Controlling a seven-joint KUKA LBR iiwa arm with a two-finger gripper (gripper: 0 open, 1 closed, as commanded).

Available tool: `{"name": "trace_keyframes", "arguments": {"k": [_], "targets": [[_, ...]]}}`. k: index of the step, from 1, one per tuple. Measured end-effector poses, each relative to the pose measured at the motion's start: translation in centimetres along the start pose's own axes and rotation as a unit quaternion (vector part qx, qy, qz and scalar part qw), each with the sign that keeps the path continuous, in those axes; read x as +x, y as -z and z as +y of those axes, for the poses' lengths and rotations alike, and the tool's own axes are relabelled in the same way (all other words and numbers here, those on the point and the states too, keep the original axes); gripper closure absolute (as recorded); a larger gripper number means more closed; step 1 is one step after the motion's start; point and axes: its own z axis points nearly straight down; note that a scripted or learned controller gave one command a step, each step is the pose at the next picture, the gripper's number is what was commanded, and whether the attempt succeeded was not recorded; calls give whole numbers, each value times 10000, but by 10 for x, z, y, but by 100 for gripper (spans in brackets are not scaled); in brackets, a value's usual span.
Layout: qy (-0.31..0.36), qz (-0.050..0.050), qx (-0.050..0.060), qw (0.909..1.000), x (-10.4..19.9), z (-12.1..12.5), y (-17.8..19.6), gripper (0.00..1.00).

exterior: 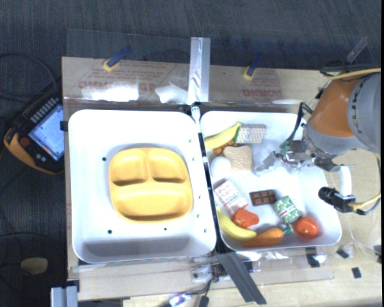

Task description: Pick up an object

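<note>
Seen from above, two shallow white plastic bins sit side by side on the wooden bench. The left bin (pixel 83 171) holds one yellow plastic tray (pixel 150 183) with three compartments, lying at its middle. The right bin (pixel 329 226) holds a scatter of toy food. Taking the small brown chocolate-bar block (pixel 264 197) near that bin's centre as landmark: two yellow plastic bananas, one (pixel 221 136) up and to its left by the bin's far corner, one (pixel 233 226) below and to its left; a tan slice of toy bread (pixel 239 157) above-left; a pale wafer-like cracker (pixel 251 133) above it; a pink-and-white printed carton (pixel 229 194) just left; a green-and-white printed carton (pixel 286 208) just right; two red tomato-like pieces, one (pixel 245 218) below-left, one (pixel 307 226) below-right; and an orange carrot (pixel 264 237) directly below.

The grey arm with its orange band (pixel 333 110) reaches in from the right, its gripper (pixel 272 161) low over the bin above and slightly right of the chocolate block, beside the bread slice. Nothing can be seen between its fingers, and whether they stand wide or narrow cannot be told.
</note>
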Motion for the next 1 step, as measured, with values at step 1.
{"name": "trace_keyframes", "arguments": {"k": [1], "targets": [[-326, -5, 10, 9995, 12, -71, 3, 0]]}}
